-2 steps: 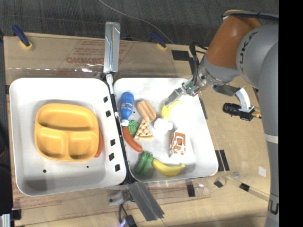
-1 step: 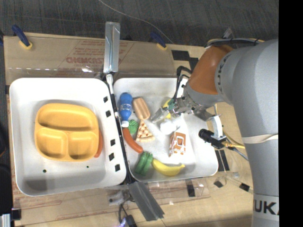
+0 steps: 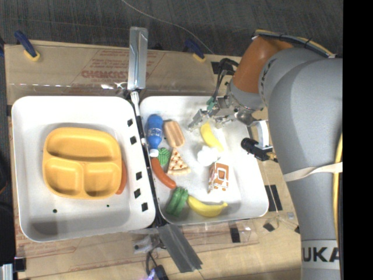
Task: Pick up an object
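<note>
Nothing sat between the spread, empty fingers of the metal two-finger gripper (image 3: 205, 116) hovering just above the small yellow plastic banana (image 3: 208, 136); lowering and closing looked next.

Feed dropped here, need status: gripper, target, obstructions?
Gripper low in right bin, above upper banana. Nothing seen held. Hot dog, white lump close by.
</note>
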Motion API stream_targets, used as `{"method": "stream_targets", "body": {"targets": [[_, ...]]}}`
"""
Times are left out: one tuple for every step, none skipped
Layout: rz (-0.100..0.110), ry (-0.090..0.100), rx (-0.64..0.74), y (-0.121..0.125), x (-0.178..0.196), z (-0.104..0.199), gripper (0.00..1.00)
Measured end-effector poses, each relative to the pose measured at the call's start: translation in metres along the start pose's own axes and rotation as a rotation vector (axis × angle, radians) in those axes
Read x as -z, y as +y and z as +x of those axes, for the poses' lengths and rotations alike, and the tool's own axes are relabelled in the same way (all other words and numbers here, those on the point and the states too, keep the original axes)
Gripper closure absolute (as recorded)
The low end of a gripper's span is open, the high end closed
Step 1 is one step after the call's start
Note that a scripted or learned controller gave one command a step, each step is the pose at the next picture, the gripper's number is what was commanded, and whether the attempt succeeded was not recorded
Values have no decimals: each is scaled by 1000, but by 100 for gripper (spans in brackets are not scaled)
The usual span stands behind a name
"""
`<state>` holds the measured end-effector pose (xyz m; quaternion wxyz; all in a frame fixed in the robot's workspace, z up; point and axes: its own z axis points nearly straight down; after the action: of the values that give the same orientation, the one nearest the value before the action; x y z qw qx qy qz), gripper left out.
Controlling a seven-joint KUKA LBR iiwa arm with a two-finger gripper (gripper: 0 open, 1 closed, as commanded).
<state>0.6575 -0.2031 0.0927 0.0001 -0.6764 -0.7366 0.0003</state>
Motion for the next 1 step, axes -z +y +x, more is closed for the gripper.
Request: {"method": "stream_targets", "body": {"targets": [[4,2,124,1,0,4,0]]}}
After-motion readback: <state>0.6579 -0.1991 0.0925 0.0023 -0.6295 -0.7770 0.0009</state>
